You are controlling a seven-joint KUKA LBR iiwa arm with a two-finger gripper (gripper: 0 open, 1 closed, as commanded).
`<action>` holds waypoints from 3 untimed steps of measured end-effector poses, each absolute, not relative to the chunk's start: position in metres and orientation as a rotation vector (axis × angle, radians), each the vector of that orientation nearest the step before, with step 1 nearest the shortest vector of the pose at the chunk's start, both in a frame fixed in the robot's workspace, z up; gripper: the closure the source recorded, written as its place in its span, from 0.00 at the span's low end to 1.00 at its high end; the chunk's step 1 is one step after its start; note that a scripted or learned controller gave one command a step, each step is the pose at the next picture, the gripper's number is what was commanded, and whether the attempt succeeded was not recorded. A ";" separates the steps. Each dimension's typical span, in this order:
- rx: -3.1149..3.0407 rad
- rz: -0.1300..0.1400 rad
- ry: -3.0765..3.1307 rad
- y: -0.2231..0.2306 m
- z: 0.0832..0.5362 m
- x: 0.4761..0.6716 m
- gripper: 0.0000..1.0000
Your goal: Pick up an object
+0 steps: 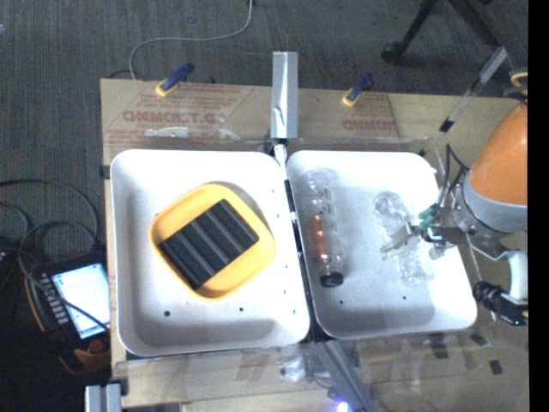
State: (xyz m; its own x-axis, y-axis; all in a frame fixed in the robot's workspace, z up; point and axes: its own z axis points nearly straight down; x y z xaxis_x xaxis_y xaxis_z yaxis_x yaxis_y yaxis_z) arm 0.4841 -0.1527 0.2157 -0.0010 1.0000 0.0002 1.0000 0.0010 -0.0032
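**Clear plastic, light and slippery**

In the right bin (pixel 446 316): a clear bottle (pixel 322 227) along the left wall, crumpled clear plastic (pixel 399 234) near the gripper (pixel 420 234). Probably light, thin, slick, easily crushed. Best taken across the bottle's middle. Finger spread: cannot tell.

Single fixed camera high above the brown counter (pixel 249 110), looking down at a slant, far edge at top, two shallow white plastic bins (pixel 137 187) side by side mid-frame, dark carpet floor (pixel 69 24) beyond, grey-and-orange arm (pixel 506 170) entering from the right
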 end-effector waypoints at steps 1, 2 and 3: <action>-2.339 0.001 -2.093 -0.188 0.198 0.524 0.00; -2.363 0.003 -2.067 -0.215 0.150 0.600 0.00; -2.275 -0.003 -2.167 -0.210 0.096 0.633 0.00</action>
